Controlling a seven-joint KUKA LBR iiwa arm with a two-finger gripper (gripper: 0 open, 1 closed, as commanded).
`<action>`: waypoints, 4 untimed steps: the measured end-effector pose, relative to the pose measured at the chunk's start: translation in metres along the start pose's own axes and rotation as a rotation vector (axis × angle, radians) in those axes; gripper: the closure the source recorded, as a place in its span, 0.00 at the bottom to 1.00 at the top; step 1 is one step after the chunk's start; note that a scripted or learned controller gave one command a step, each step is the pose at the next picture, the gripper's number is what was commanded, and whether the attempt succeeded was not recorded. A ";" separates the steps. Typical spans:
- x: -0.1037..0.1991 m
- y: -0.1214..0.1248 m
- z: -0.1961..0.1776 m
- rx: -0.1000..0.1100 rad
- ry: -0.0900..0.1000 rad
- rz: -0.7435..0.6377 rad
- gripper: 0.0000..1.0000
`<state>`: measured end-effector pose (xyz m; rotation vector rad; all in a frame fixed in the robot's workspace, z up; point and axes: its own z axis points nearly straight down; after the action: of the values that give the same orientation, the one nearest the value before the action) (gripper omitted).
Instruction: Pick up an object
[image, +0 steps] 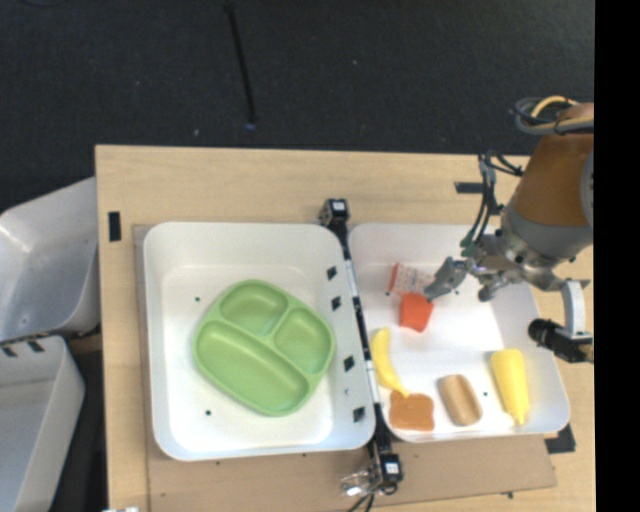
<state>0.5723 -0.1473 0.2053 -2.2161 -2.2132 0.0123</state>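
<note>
The right bin holds several toy foods. An orange-red block lies near its middle, with a small red and clear wrapper just behind it. Along the front lie a yellow banana, an orange piece, a tan bread roll and a yellow corn cob. My gripper hangs over the bin's back half, just right of the orange-red block. It is open, its fingers spread with nothing between them; the left fingertip is close to the block's upper right corner.
The left bin holds a green divided plate. A ridge with black clips separates the two bins. The arm's orange band rises at the right, with cables beside it.
</note>
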 end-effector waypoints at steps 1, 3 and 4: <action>0.000 0.003 -0.007 -0.013 -0.002 -0.003 0.00; -0.005 0.003 0.103 -0.014 0.002 0.001 0.00; -0.008 0.007 0.086 -0.032 -0.005 0.005 1.00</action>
<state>0.5783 -0.1550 0.1198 -2.2395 -2.2265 -0.0171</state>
